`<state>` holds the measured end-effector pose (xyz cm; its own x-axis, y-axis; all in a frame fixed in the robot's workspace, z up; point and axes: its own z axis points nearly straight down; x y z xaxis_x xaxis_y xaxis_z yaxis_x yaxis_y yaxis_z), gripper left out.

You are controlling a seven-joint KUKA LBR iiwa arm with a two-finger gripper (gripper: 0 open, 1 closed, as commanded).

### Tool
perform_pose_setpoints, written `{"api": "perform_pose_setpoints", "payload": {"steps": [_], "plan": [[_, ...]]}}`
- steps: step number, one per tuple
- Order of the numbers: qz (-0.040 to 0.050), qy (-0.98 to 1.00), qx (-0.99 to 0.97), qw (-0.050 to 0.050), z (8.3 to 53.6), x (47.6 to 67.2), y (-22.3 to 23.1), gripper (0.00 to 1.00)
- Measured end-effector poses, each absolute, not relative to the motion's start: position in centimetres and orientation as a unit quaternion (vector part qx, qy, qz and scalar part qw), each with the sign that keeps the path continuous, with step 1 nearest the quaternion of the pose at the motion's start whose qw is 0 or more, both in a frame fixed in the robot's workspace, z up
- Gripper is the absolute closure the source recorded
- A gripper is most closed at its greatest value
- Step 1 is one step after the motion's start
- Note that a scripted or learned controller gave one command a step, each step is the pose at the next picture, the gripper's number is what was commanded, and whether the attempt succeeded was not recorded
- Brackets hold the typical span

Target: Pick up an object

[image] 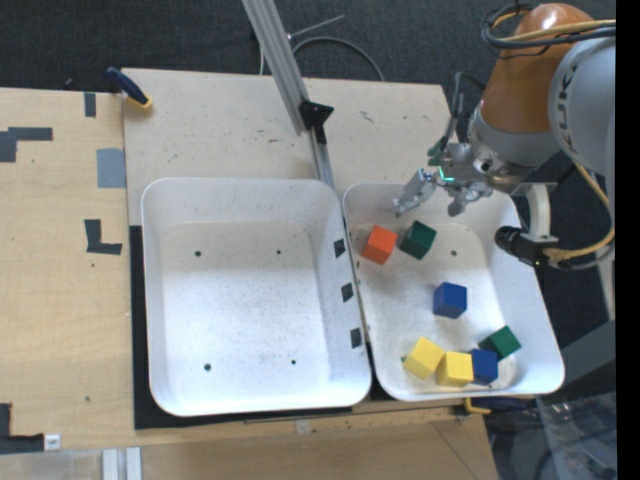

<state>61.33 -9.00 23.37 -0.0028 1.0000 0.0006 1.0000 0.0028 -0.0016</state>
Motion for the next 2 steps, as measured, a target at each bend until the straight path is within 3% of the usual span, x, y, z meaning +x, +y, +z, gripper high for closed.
{"api": "perform_pose_setpoints", "payload": {"steps": [1,2], "plan": [[0.0029,-0.708,-0.707,0.003,16.9,61.5,-9.1,0.0],[0.0028,-0.708,-0.707,0.003,12.1,60.5,-8.9,0.0]]}}
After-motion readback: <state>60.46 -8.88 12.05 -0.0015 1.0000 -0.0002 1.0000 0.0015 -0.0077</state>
